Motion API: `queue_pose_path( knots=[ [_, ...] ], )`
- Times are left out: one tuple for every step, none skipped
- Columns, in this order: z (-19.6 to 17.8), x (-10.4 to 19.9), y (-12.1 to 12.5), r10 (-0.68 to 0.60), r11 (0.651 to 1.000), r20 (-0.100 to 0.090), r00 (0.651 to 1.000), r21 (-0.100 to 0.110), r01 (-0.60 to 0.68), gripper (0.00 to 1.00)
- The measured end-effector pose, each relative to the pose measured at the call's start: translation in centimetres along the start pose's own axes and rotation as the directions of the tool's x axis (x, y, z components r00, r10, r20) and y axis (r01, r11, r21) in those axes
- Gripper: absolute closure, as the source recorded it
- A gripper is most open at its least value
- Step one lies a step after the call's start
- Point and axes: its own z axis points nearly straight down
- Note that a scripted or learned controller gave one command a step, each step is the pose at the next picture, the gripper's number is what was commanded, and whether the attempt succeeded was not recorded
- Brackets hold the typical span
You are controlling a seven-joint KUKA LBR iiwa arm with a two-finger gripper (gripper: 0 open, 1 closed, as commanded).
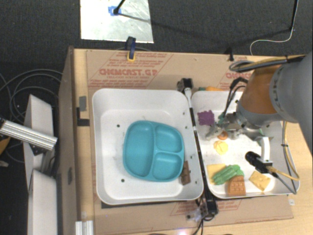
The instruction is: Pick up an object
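My gripper (222, 129) hangs low over the upper middle of the right bin (279, 192). Right beneath it lies a small orange piece (223, 136), and just below that a round yellow piece (221, 148). To the gripper's left sits a purple toy (206, 117). Along the bin's front edge lie a yellow wedge (213, 170), a green pod (228, 174), a brown waffle (236, 185) and a yellow cheese piece (259, 180). Whether anything is held is hidden by the gripper's body.
The left bin (105, 131) holds a blue divided plate (152, 151). A small brown piece (185, 173) lies by that bin's right wall. The grey arm with its orange band (259, 92) covers the right bin's upper right part.
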Motion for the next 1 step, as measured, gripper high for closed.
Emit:
queue_pose_path(
  knots=[
    [-1.24, 0.05, 0.36, -0.003, 1.000, 0.001, 1.000, -0.008, 0.003, 1.00]
  ],
)
